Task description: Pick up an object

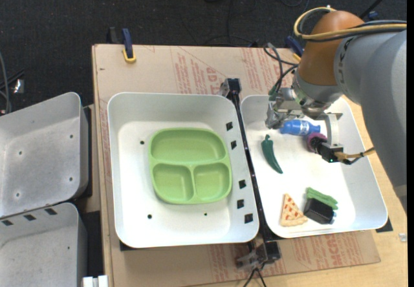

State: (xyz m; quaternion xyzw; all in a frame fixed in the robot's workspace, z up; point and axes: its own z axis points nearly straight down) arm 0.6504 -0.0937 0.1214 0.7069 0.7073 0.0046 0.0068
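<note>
My gripper point(279, 116) hangs low over the far left part of the right bin point(362, 195), under the arm's orange band point(323, 40). A blue bottle-like object point(299, 127) lies right beside it, touching or nearly touching its right side. A green pepper point(272, 154) lies just below the gripper on the bin floor. A dark purple-tipped piece point(319, 144) sits to the right of the blue object. Near the front of the bin lie a pizza slice toy point(292, 210) and a black block with a green top point(321, 205).
The left bin point(129, 117) holds a green divided plate point(191, 165). A black divider point(242, 150) runs between the bins. The grey arm covers the right bin's far right corner. White panels point(39, 143) lie off the bench to the left.
</note>
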